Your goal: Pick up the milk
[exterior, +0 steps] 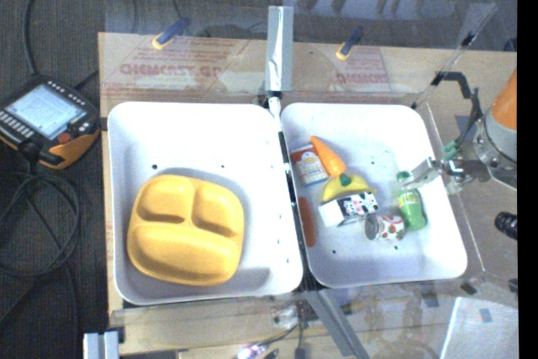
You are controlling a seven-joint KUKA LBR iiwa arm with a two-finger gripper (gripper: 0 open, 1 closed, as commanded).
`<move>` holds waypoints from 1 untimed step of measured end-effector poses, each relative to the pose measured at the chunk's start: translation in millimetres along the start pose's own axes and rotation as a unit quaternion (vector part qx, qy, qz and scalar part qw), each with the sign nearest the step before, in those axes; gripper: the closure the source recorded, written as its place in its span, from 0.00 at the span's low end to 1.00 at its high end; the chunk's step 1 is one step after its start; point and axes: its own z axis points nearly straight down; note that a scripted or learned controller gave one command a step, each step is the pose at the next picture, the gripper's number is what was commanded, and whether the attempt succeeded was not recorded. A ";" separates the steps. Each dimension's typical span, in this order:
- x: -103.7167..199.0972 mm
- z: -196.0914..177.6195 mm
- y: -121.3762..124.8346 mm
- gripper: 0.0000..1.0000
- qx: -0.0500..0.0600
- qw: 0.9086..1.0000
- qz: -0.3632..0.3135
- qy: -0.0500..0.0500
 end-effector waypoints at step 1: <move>7.7 125.0 -4.7 0.00 -0.002 1.000 -0.016 0.000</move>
